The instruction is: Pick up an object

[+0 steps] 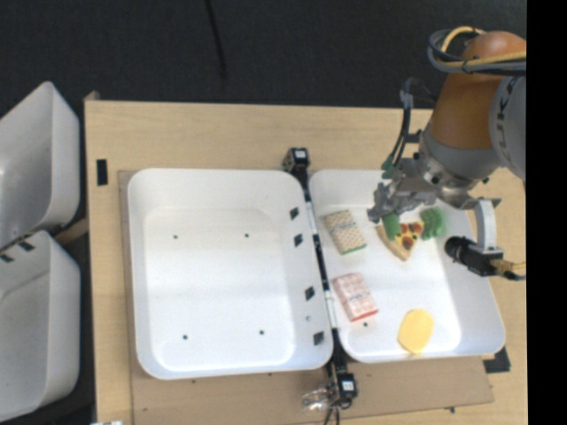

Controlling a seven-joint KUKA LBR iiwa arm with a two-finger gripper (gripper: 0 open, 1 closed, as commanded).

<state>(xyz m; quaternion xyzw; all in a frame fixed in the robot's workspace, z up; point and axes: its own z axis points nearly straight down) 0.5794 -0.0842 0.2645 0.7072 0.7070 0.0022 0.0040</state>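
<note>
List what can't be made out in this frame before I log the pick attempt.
- Gripper: in the camera view the wrist covers its fingertips, so open or shut is unclear.
- Pizza slice toy: its upper end lies under the gripper; contact can't be judged.
- Green toy: partly hidden by the arm, shape unclear.
- Pink packet and patterned packet: print too small to read.

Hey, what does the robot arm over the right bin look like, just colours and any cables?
The arm is grey with a broad orange band above the wrist. A yellowish cable loops over its top, and thin dark cables run down beside it to a dark grey metal pincer.
</note>
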